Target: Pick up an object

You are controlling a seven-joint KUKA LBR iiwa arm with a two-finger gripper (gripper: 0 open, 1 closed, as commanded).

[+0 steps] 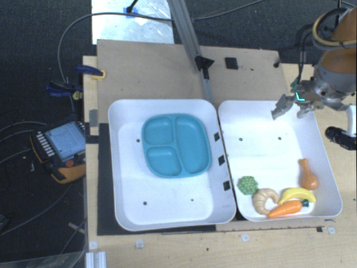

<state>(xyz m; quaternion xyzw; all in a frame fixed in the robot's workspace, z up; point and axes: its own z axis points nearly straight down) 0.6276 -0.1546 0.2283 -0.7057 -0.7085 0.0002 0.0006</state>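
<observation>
Nearest the camera, far below the hand (pixel 291 108) in the right white bin (pixel 262 161), a cluster of toy foods fills the near corner: an orange plastic carrot (pixel 285 208), a yellow banana (pixel 297 194), a tan croissant (pixel 264 197), a green broccoli floret (pixel 247 184) and a brown drumstick (pixel 307 175). All look light, stiff and smooth, so probably slippery; the drumstick, standing apart, seems easiest to pinch across its narrow neck. Left of the hand, the other bin holds a blue divided plate (pixel 176 144). The hand hovers over the far edge, fingers spread and empty. No readable writing.
</observation>
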